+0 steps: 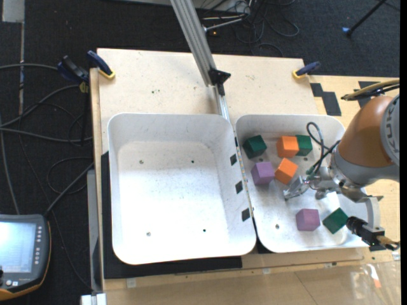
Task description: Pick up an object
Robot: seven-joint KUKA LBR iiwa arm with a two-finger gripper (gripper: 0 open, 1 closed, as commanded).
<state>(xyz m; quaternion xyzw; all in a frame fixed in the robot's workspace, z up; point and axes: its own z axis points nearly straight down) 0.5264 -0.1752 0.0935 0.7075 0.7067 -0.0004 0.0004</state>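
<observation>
1. The metal two-finger gripper (294, 189) hangs low in the right white bin (270, 237); whether it is wide or narrow, I cannot tell.
2. An orange cube (286, 169) sits just beside it.
3. A purple cube (308, 219) lies near, toward the front.

No readable text, label, brand, number or sign is being shown anywhere. The lit screen of the handheld pendant (19, 250) at the lower left is being displayed too small and too washed out for anything on it to be read.
</observation>
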